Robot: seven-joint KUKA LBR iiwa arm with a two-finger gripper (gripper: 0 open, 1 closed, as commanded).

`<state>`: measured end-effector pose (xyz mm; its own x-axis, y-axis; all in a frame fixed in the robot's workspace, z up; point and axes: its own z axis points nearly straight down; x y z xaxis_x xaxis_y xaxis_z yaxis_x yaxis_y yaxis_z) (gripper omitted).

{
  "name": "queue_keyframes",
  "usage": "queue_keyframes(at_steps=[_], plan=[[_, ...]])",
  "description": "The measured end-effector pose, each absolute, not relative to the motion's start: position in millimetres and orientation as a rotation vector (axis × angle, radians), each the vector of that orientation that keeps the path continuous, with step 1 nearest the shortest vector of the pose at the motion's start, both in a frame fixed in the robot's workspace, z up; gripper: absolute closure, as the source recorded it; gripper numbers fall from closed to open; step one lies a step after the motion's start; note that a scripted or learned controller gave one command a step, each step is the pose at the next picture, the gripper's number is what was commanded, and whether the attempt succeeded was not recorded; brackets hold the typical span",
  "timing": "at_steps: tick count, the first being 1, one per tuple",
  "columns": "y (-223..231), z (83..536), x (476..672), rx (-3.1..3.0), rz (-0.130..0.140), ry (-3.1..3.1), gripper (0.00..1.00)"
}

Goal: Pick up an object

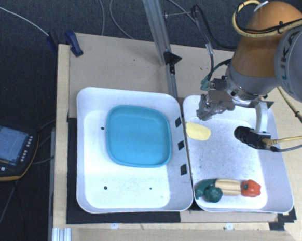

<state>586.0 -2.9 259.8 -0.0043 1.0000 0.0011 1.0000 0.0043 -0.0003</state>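
- Your gripper is over the far left corner of the right bin, with the arm reaching in from the right.
- You can't tell from this angle whether the gripper is open or closed. Nothing is visibly held in it.
- The closest thing for you to pick is the yellow piece. It lies on the right bin's floor by the left wall, just beside the gripper tip on the near side. You can't tell whether they touch.
- Along the right bin's near wall you have a row: green lump, tan stick and red piece. They touch end to end and sit well apart from the gripper.
- In the left bin you have a blue plate lying flat, toward the far side.
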Motion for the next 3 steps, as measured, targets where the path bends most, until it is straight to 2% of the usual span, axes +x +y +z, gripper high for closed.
queue_keyframes(at_steps=[2,3], plan=[[98.0,238.9,614.0,-2.217,0.000,-2.225,1.00],[95.9,239.6,614.3,-2.221,0.000,-2.222,0.00]])
